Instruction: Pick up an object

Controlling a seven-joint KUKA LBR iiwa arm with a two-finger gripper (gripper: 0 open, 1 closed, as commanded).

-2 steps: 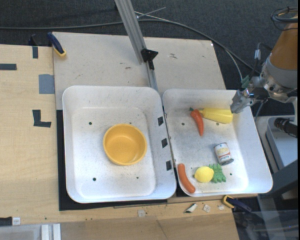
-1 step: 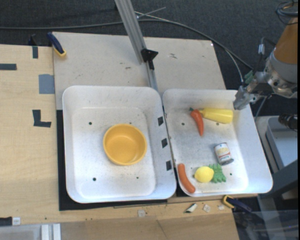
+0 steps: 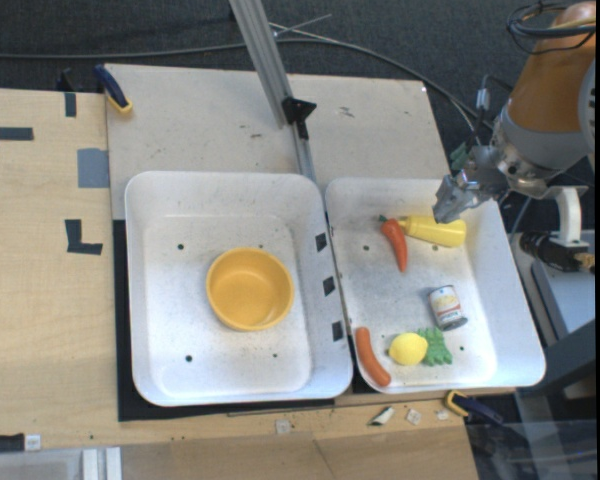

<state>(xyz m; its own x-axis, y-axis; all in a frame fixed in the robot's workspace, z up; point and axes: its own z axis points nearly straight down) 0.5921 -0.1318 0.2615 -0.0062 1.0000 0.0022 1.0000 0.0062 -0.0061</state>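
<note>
Contact is suggested where the gripper (image 3: 450,208), its state not discernible, is poised over the yellow bottle (image 3: 436,231), whose long axis runs left-right.

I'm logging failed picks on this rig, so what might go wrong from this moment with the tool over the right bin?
1. The tool sits at the end of the yellow object, which lies against the carrot; closing there may nudge both or pinch only an edge.
2. The yellow object lies near the right bin wall, so it may slide against it rather than lift.
</note>
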